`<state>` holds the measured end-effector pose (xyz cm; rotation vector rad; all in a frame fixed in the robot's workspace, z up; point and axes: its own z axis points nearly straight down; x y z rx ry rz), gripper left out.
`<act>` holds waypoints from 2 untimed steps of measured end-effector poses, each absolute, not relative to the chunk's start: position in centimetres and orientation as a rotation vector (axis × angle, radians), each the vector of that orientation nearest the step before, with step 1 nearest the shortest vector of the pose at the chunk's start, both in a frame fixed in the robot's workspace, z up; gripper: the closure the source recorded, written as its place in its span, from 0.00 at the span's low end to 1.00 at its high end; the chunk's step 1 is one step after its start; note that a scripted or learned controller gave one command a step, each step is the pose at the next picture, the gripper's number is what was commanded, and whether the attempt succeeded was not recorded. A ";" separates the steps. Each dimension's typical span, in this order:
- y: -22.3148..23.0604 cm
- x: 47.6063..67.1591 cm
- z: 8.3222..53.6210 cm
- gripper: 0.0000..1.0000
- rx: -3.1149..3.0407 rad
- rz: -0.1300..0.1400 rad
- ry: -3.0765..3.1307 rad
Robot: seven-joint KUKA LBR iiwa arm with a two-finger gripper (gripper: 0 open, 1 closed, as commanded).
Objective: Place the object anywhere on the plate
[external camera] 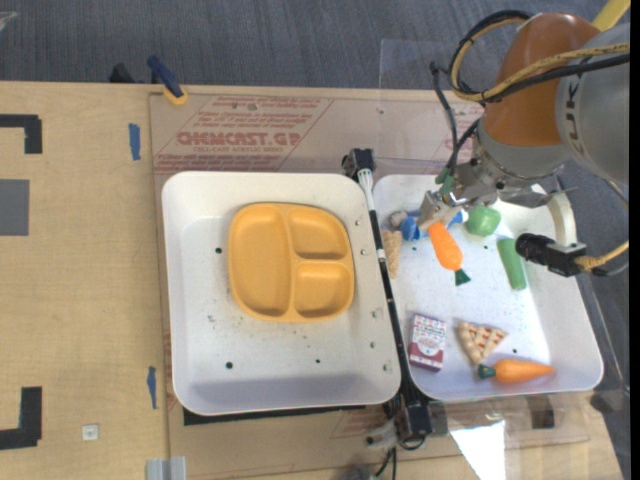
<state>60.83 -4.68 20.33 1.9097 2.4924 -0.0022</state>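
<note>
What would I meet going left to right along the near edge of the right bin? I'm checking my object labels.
Small red and white carton → pizza slice toy → orange carrot.

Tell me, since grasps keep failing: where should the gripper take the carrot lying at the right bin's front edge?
Grip the carrot across its thick orange middle, coming straight down. It lies flat, pointing right, green end left beside the pizza slice, so fingers probably best close front-to-back across the body, clear of the bin's wall.

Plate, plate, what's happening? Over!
Gripper over right bin, by a carrot. Plate bare in left bin. Nothing blocking.
</note>
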 end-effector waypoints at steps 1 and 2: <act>5.4 63.7 19.9 1.00 1.925 0.007 2.482; 4.9 63.7 20.0 0.00 1.932 0.003 2.473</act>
